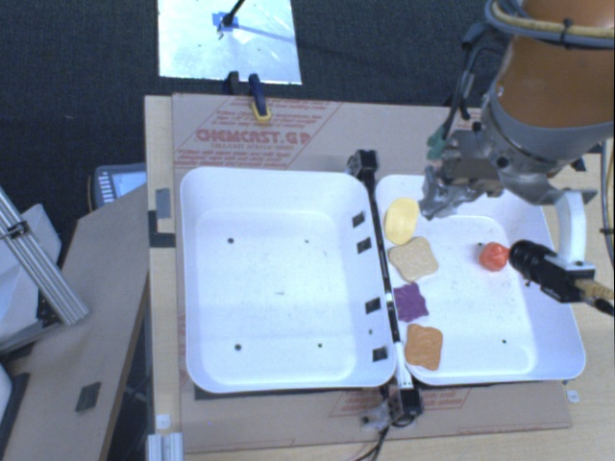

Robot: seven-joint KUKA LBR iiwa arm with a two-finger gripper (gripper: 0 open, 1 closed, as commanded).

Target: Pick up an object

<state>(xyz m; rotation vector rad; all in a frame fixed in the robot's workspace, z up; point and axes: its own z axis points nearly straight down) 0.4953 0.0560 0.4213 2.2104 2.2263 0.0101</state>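
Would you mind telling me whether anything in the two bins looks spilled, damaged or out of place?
Nothing stands out. The yellow piece, tan piece, purple piece and orange piece lie flat in a loose column along the left wall of the right bin, and the small red piece sits apart. The gripper is beside the yellow piece.

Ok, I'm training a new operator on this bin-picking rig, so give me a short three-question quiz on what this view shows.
1. True or false: all the small objects lie in the right bin.
2. Which object lies nearest the gripper? A) yellow piece B) orange piece C) purple piece
3. Fill in: the small round object near the right bin's right side is ____.

Key: 1 true; 2 A; 3 red. The tan piece sits between yellow and purple; the left bin holds none of these.
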